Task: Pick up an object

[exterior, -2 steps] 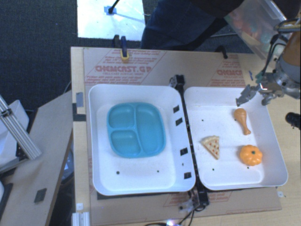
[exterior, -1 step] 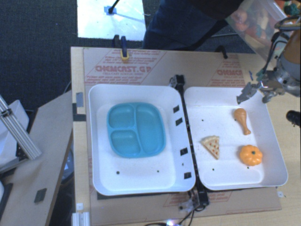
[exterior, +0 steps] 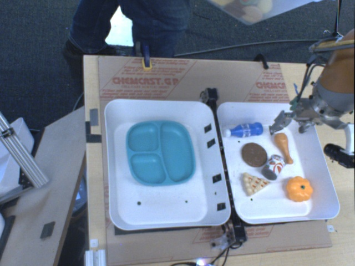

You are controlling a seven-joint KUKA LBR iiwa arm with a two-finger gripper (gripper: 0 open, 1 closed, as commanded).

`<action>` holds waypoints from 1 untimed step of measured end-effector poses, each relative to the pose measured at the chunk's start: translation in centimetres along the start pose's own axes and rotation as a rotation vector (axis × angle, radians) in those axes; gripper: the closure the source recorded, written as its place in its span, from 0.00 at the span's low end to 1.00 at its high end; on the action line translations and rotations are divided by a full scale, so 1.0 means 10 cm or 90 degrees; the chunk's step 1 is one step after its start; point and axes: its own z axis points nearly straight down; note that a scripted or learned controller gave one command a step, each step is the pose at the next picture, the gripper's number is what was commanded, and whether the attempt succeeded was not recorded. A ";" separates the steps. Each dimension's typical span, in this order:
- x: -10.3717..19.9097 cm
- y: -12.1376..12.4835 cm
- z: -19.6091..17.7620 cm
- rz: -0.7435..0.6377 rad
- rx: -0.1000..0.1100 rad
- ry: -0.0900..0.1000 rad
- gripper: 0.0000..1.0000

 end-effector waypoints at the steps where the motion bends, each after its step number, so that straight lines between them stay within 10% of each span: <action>1: 0.07 0.08 0.55 -0.002 -0.001 0.000 0.00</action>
